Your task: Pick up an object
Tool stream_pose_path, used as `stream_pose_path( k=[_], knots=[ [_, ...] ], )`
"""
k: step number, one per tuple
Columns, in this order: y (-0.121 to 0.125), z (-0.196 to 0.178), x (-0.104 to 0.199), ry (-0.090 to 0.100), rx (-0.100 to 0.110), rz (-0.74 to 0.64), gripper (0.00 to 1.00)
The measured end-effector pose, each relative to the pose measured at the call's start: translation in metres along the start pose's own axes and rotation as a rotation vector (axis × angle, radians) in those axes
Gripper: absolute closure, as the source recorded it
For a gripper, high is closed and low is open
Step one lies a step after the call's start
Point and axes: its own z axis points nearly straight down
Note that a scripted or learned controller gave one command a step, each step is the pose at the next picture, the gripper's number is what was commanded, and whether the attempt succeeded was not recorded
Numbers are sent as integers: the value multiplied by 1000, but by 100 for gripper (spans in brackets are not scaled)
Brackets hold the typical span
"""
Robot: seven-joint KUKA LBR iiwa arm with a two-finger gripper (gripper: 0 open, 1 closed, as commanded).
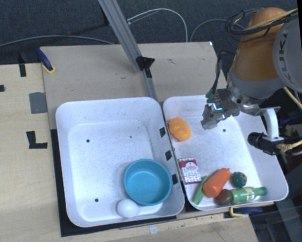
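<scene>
Orange and softly rounded, the lumpy toy (pixel 180 129) lies in the upper left part of the right bin (pixel 262 157), close to the wall that this bin shares with its neighbour. We see it as a smooth, slightly irregular blob, a little taller than wide, with a paler yellow-orange sheen on top; what kind of food it imitates we cannot tell.

The gripper (pixel 211 121) hangs over the same bin, right of the orange toy and apart from it, at centre right of the frame. We cannot tell how its tips are set; nothing shows between them. Above it the arm's wrist (pixel 257 58) carries its orange band toward the upper right corner.

Along the bottom of the right bin we see a cluster of other things: a small red and white packet (pixel 189 170) lying flat by the left wall, a carrot (pixel 215 182) tilted with its green end toward the lower left, a small red and green ball (pixel 238 179) just right of it, and a green bottle (pixel 245 194) lying on its side against the bottom wall, touching or nearly touching a brown round piece (pixel 224 197).

In the left bin (pixel 87 124) we see a blue bowl (pixel 147 181) standing upright in the lower right part, with a white ball (pixel 128 207) just beside it at the lower left.
</scene>
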Motion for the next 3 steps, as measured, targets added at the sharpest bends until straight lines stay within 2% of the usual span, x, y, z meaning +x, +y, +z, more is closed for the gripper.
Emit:
stream_pose_path(
  k=[1, 2, 3],
  knots=[
    [-13, 16, 53, -1, 2, 1, 100],
    [-29, 10, 100, -1, 1, 0, 100],
    [-41, 23, 145, -2, 3, 1, 100]
  ],
)
